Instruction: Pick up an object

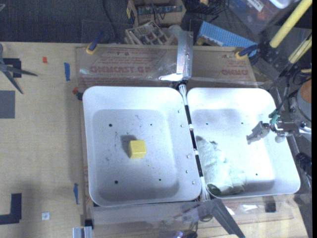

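Two white bins sit side by side on the bench, and the divider (190, 133) between them is the landmark here. Left of the divider, in the left bin (99, 103), a small yellow block (137, 148) lies alone on the floor, roughly central, casting a short shadow on its upper-left side. Right of the divider, hard against it in the right bin (233, 100), a crumpled pale cloth (218, 167) runs from about the bin's middle down to its near edge, where it rolls into a thicker bundle.

Now the tool: the gripper (258, 132) hangs over the right bin, well to the right of the divider, with the arm (297, 123) coming in from that side. Its fingers look spread a little, pointing leftward, though they are small and blurred, so that is a soft call. Nothing sits between them.

So the cloth lies down and to the left of the gripper, near but apart from it. The yellow block is much farther off, across the divider, well apart from the tool. Neither thing touches the gripper.
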`<control>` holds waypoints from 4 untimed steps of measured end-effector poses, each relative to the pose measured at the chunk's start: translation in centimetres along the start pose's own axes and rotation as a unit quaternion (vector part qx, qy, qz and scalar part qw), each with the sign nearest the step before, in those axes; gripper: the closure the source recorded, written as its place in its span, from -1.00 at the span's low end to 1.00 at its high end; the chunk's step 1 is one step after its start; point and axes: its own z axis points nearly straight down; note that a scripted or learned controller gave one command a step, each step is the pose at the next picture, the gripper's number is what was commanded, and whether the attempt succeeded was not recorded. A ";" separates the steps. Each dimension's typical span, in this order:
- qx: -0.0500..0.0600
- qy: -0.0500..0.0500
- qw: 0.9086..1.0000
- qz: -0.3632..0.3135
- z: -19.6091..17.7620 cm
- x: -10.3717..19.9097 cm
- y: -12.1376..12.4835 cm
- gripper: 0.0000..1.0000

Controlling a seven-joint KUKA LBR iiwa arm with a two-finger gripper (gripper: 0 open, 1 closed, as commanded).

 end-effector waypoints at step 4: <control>0.001 0.000 0.898 0.440 10.6 3.0 -1.4 1.00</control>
